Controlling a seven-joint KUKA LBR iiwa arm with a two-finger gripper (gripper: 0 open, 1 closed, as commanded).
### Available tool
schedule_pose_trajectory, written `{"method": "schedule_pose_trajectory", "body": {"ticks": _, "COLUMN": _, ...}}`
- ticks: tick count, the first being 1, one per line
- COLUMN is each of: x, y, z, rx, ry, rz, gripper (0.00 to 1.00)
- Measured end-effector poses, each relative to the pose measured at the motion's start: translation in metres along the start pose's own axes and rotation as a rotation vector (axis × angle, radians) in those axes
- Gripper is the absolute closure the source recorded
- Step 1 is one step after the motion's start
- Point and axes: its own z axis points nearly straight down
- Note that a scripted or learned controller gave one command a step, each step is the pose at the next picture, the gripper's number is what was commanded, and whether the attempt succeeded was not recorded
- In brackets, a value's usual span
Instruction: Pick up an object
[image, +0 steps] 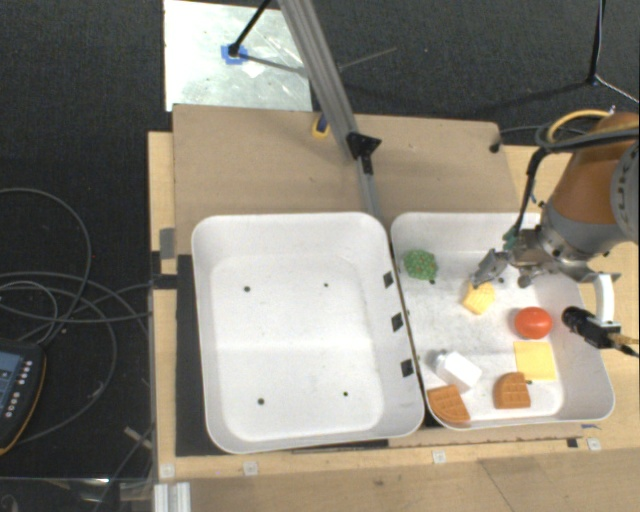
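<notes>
gripper hovering in right bin | fingers spread apart | yellow block sitting just below-left, not grabbed

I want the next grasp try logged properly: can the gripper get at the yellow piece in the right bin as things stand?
Probably yes. The gripper hangs right beside the yellow piece, which lies free on the right bin floor. The green piece and the red ball lie apart from it, so nothing blocks a descent from above.

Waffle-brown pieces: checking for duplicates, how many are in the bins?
2, both in the right bin near its front edge: one brown piece at the front-left corner, the other brown piece right of it.
</notes>
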Motion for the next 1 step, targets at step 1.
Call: {"method": "schedule_pose_trajectory", "body": {"ticks": 1, "x": -0.0007, "y": 0.0017, "z": -0.0140, "rx": -0.007, "ry": -0.001, "rz": 0.000, "gripper": 1.00}}
